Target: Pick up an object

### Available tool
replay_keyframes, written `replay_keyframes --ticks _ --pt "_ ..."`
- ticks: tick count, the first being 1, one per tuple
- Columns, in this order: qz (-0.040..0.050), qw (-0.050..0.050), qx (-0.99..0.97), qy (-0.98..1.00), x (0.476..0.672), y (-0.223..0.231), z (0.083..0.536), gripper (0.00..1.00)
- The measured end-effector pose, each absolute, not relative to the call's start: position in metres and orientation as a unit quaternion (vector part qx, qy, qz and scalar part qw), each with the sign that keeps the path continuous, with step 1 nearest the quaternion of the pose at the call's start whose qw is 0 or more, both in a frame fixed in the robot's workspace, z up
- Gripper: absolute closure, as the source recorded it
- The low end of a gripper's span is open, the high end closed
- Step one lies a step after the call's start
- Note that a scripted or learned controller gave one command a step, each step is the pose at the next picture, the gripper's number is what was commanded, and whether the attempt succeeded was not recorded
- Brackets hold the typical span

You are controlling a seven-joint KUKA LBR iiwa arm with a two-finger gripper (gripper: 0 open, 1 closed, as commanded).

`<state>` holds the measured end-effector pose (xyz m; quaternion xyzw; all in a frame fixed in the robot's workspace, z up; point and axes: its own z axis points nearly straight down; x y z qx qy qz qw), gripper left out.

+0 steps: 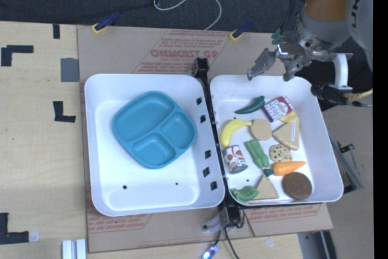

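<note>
My gripper point(276, 68) hangs above the far edge of the right bin point(327, 148), its two fingers spread open with nothing between them. Below it in that bin lie toy foods: a green pepper point(250, 105), a red packet point(277, 108), a yellow banana point(233, 129), a tan round cracker point(262, 129), a cheese wedge point(288, 136), a green pickle point(257, 152), a small can point(236, 158), a cookie point(279, 153), a carrot point(286, 167) and a brown disc point(297, 185).
The left bin point(100, 130) holds a blue divided plate point(154, 128). Black clips join the two bins along the middle. A white cable point(182, 3) loops across the dark cloth behind the bench. Cardboard lies under both bins.
</note>
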<state>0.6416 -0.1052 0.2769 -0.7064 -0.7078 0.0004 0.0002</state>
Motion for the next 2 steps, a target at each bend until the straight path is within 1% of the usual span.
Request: replay_keyframes --ticks 1,2 --pt "0.0031 0.005 -0.706 -0.708 0.540 -0.062 0.242 0.00" --pt "-0.0040 -0.002 -0.704 -0.710 0.486 -0.013 0.370 0.00"
